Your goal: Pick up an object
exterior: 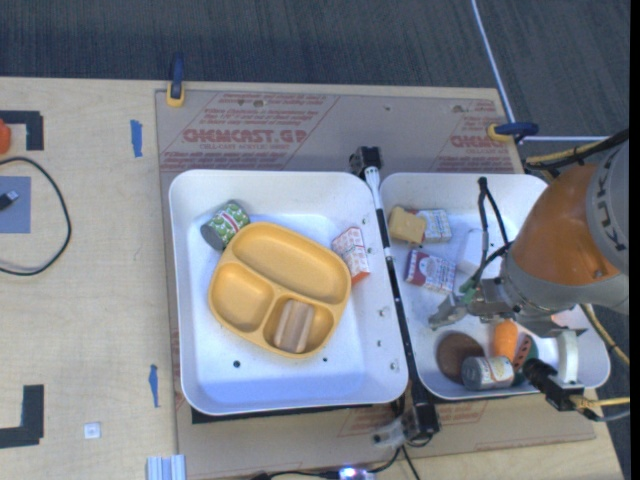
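My gripper (455,309) hangs low over the right bin (590,373), near its middle, with the grey and orange arm (565,243) covering the bin's right side. Just above the gripper lies a red and white packet (430,268). Just below it sit a brown round object (458,353), an orange object (508,342) and a small labelled jar (487,372). A tan block (407,226) and a clear bluish packet (437,224) lie at the bin's far end. Nothing visibly hangs from the gripper.
The left bin (190,298) holds a yellow divided plate (262,273) with a tan roll (294,325) in one compartment, a green can (224,223) and a red and white packet (351,251). A black divider (393,288) runs between the bins. Cables trail at the right.
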Controlling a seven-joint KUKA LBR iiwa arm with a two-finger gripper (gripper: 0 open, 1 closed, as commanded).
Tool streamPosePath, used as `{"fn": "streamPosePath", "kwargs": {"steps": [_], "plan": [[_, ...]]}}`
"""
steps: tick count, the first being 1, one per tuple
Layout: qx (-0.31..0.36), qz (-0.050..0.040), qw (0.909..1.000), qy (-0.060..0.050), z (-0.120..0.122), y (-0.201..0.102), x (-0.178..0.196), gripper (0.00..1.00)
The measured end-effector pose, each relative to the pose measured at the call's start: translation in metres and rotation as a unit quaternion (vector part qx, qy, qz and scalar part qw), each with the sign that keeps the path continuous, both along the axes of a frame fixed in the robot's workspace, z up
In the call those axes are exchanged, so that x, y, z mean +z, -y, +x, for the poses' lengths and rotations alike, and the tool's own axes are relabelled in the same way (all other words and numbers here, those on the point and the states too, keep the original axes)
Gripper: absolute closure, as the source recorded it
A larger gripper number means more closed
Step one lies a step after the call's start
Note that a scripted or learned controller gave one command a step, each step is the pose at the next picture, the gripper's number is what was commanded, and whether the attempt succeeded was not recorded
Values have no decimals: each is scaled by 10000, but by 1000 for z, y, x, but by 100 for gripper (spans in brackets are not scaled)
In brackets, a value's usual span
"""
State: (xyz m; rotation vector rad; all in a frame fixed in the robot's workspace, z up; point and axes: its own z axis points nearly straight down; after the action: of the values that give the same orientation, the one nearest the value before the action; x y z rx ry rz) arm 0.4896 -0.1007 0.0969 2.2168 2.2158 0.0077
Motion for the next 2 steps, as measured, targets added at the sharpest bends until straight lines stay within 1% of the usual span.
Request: {"fn": "streamPosePath", "kwargs": {"steps": [1, 2], "plan": [[1, -6, 10000, 22, 1, 0, 10, 100], [0, -6, 10000, 21, 1, 0, 10, 0]]}}
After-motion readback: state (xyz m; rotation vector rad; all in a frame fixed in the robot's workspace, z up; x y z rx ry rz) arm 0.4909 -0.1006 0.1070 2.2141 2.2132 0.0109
